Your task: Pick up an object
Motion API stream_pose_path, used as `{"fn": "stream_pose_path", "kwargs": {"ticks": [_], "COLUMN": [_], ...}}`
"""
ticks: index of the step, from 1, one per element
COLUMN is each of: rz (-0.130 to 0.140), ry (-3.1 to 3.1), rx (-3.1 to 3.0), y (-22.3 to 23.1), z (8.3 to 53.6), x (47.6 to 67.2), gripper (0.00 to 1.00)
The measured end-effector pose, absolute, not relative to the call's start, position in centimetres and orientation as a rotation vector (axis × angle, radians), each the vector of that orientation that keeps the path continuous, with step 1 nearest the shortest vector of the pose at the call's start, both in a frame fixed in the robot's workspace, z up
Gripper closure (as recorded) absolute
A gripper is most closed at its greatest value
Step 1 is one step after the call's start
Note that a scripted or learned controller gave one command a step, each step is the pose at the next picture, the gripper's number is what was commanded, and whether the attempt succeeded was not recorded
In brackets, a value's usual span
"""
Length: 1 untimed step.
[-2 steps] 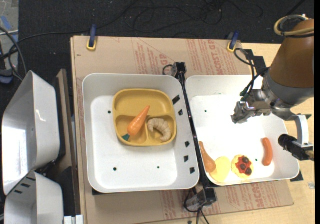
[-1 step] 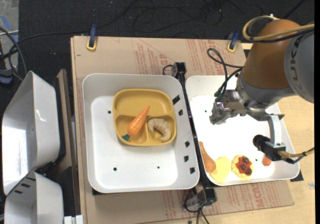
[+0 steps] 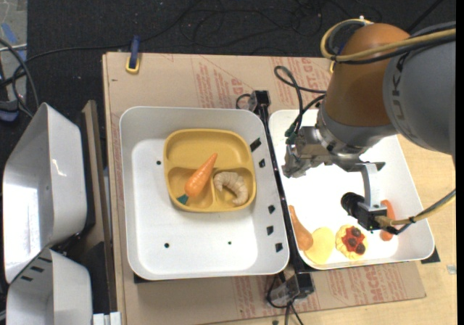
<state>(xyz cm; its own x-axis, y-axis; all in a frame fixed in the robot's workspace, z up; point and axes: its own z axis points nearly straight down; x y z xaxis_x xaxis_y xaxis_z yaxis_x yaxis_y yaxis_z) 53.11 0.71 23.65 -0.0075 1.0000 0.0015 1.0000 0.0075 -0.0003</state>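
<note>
much of the right bin (image 3: 323,196) hides under the arm (image 3: 362,99) and tool (image 3: 296,161).

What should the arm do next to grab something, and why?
Probably slide the gripper over the long orange toy in the right-hand bin. The gripper hangs above bare bin floor, and that toy looks like the nearest thing to it.

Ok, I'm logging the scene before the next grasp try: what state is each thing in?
gripper: low over the right bin's left side
yellow plate: flat in the left bin
carrot: lying slantwise on the plate
shrimp: curled, lying on the plate beside the carrot
orange piece: lying by the right bin's left wall
yellow tart: flat, red top up
</note>
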Motion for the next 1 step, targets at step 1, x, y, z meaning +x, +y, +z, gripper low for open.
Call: {"fn": "stream_pose_path", "kwargs": {"ticks": [1], "rz": [-0.004], "ry": [-2.231], "rx": [-2.212], "y": [5.68], "z": [24.23], "x": [54.54], "gripper": [1.0]}}
